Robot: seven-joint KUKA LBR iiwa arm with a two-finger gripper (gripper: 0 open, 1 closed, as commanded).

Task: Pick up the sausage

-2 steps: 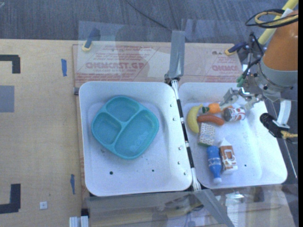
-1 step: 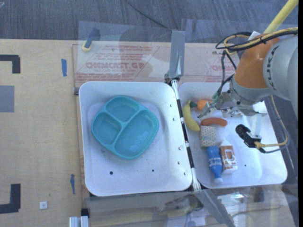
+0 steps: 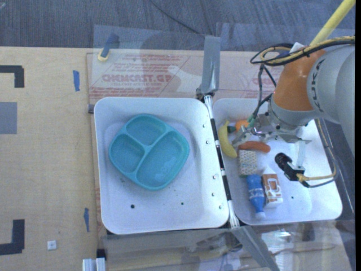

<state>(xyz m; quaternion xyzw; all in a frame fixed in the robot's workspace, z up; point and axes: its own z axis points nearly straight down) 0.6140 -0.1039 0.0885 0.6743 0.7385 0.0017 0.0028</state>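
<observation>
At the far left we saw the tan bench top [image 3: 45, 151] with strips of blue tape and black corner marks. Next came the left bin [image 3: 113, 208], and in it lay a teal divided plate [image 3: 149, 151] with three compartments, set toward the bin's upper middle.

Across the divider we came to the right bin [image 3: 321, 205]. Along its left wall lay a yellow banana [image 3: 227, 142], curved and running top to bottom. Just to the right of the banana's lower end we found the sausage [image 3: 255, 147], reddish-orange and lying crosswise on the bin floor. Directly below it, touching or nearly so, sat a small tan speckled block [image 3: 248, 163]. Further down lay a blue bottle [image 3: 255, 192] and, just beside it on the right, a small orange and white carton [image 3: 272, 188].

The gripper [image 3: 252, 130] hung just above the sausage, near a small orange item [image 3: 242, 123] by the banana's upper end. We could not tell how the end effector stood. The grey arm with its orange band [image 3: 293, 86] reached in from the upper right.
</observation>
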